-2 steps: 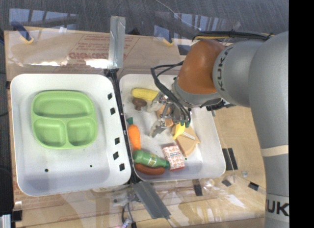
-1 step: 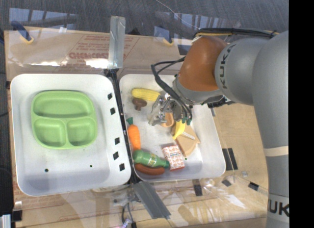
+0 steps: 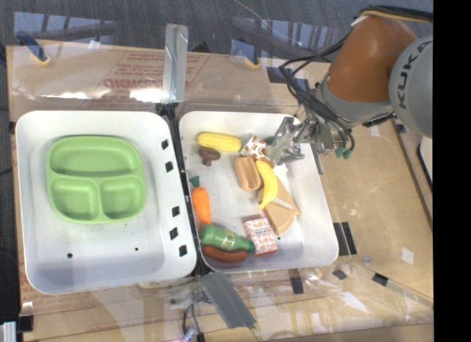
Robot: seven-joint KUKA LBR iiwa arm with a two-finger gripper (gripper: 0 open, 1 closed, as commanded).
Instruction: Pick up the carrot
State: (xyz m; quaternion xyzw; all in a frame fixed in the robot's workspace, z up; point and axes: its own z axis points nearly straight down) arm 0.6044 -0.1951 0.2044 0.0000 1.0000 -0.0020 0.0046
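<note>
while the carrot (image 3: 201, 202) lies along the left wall of the right bin (image 3: 318, 208), just above a green bottle (image 3: 224, 238), the fingers (image 3: 283, 144) hang over the bin's upper right corner, well apart from it, beside a banana (image 3: 266, 182); their spread cannot be told.

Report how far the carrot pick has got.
Done: nothing that shows. The carrot lies flat by the left wall of the right bin, above the green bottle.
In hand: the hand sits at the bin's upper right, near the banana, well away from the carrot.
Left: cross to the carrot, grip it, lift it.
</note>
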